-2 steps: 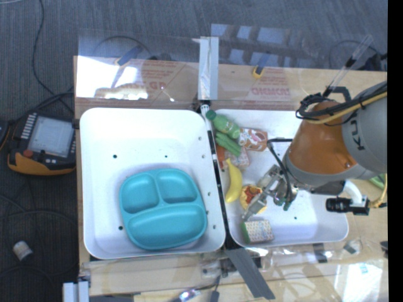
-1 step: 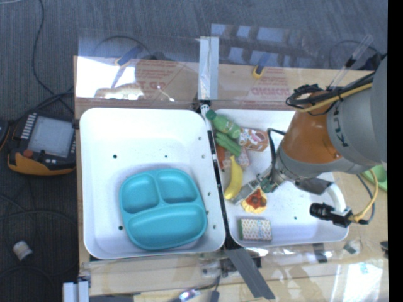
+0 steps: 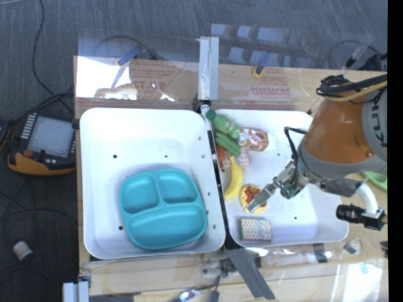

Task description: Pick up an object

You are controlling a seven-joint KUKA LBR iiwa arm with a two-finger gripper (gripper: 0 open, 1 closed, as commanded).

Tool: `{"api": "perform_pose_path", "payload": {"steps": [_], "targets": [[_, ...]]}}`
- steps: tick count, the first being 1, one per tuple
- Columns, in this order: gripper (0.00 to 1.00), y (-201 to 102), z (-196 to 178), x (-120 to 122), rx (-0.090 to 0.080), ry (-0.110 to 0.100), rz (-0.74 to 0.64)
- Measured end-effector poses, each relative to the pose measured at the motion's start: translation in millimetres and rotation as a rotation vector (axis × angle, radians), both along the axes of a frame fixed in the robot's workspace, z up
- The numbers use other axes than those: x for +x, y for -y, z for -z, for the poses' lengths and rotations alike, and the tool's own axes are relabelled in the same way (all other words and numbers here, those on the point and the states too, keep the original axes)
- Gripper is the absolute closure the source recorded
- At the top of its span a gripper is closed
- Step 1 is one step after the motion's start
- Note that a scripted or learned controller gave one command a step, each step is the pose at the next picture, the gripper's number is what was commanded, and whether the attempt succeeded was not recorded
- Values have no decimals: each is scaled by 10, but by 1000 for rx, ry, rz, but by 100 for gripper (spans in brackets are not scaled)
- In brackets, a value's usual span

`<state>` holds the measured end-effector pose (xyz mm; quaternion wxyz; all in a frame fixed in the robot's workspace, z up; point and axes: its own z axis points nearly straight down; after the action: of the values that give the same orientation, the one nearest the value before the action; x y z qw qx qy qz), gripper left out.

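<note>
Gripper (image 3: 257,201) low in right bin (image 3: 302,228), seemingly touching orange-yellow item (image 3: 251,192).

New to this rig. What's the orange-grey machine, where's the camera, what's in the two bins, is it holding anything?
The orange-grey machine is a robot arm reaching in from the right; the single camera looks down at a slant. Its two-finger gripper is low in the right bin, over a small orange-red item; I can't tell whether anything is held. That bin also has a banana, a green bottle, a red-white packet and a patterned block. The left bin holds a teal divided plate.
</note>
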<state>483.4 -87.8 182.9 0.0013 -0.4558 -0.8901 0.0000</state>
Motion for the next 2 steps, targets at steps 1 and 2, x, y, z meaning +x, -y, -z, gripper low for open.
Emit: {"api": "perform_pose_path", "payload": {"steps": [1,2], "targets": [[0,379,913,566,0,14,196],[0,-157,2,-2,-2,-1,218]]}}
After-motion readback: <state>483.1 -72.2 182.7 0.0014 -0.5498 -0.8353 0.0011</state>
